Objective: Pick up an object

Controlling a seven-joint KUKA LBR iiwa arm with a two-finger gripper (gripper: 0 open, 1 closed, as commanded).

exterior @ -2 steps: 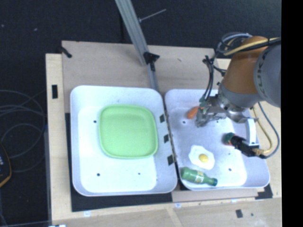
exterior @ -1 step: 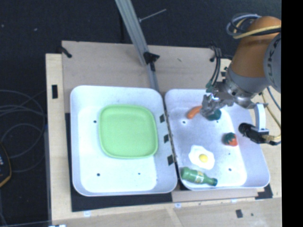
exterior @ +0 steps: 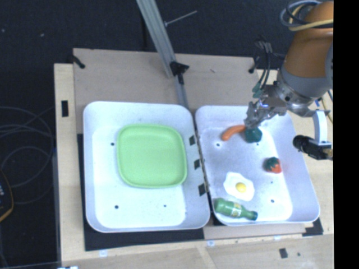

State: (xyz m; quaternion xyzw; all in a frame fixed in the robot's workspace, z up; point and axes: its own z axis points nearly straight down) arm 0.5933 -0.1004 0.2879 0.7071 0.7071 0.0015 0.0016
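Note:
The right bin (exterior: 291,206) holds an orange carrot with a dark green top (exterior: 241,132) near its far side. A small red and green strawberry-like piece (exterior: 272,165) lies toward the right wall. A fried egg (exterior: 239,187) and a green bottle (exterior: 235,209) on its side sit at the near edge. My gripper (exterior: 255,120) hangs at the carrot's green end, just above it, at the far part of the right bin. Its fingers point down and blend into the dark wrist parts.
A light green square plate (exterior: 151,156) lies in the left bin (exterior: 101,206). A grey metal post (exterior: 160,32) slants across the far side between the bins. The arm's orange band (exterior: 308,49) and cables sit over the far right corner.

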